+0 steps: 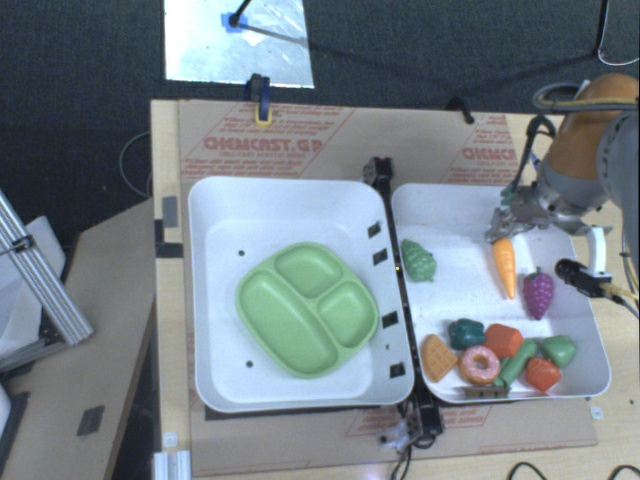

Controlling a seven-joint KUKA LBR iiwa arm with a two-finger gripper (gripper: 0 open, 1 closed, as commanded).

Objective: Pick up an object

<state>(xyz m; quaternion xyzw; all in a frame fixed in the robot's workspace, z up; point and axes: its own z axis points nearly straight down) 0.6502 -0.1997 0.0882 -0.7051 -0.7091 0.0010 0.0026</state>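
Hovering at the right white plastic bin's [590, 368] far edge: pincer [512, 224], directly above the orange plastic toy carrot [505, 266]; its opening cannot be told. Carrot lies on the bin floor beside purple toy grapes [538, 293]. Judged: pick not yet made.

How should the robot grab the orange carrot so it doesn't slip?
Probably across the carrot's thick upper half, coming straight down from above. It lies flat, lengthwise up and down the right bin, narrowing to its lower tip. The purple grapes sit near that tip, so higher up looks roomier.
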